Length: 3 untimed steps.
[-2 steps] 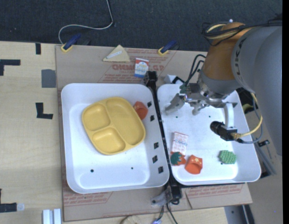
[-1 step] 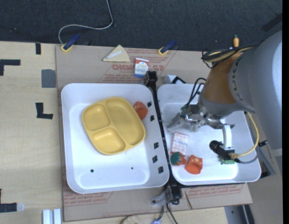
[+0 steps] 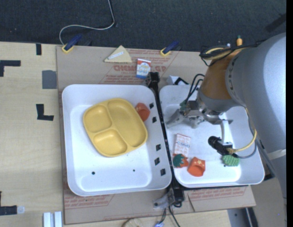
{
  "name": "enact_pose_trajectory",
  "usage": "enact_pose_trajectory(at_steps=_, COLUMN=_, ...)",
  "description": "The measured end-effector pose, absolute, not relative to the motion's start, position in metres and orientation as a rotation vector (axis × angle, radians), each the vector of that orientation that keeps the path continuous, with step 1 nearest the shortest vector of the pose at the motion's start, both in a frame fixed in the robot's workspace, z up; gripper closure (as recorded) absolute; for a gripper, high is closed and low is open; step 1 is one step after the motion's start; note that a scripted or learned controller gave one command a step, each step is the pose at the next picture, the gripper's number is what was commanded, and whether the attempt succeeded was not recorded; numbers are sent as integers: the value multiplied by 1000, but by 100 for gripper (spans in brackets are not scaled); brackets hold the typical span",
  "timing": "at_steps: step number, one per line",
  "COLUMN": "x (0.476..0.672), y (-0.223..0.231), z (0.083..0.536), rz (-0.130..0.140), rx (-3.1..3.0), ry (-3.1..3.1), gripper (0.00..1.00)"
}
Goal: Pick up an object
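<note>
My gripper (image 3: 186, 119) hangs low over the upper left part of the right bin (image 3: 253, 174). Its fingers look spread and nothing shows between them. Below it on the bin floor lies a small white and red packet (image 3: 182, 144). Further toward the front lie a green and red toy (image 3: 179, 161), an orange object (image 3: 197, 167) and a green object (image 3: 230, 161). The left bin (image 3: 73, 126) holds a yellow divided plate (image 3: 115, 126) and a small orange-red object (image 3: 143, 111) by its right wall.
The grey arm with its orange band (image 3: 217, 82) covers the right bin's upper right. A black cable fitting (image 3: 217, 144) hangs over that bin. Behind the bins lie a small red, white and blue box (image 3: 143, 68) and a paper triangle (image 3: 119, 55).
</note>
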<state>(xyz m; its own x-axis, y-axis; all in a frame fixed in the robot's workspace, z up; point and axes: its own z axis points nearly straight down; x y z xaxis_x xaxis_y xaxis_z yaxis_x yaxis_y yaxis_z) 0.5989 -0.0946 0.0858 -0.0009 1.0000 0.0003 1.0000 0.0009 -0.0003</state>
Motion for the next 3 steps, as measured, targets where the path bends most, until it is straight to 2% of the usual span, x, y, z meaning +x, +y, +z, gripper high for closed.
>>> enact_pose_trajectory(at_steps=1, x=656, y=-99, z=87, rz=2, rx=-2220, ry=-2224, gripper=0)
enact_pose_trajectory(at_steps=2, x=585, y=-50, z=185, rz=-2, rx=-2219, ry=-2225, gripper=0)
enact_pose_trajectory(at_steps=3, x=584, y=-50, z=184, rz=1, rx=-2218, ry=-2223, gripper=0)
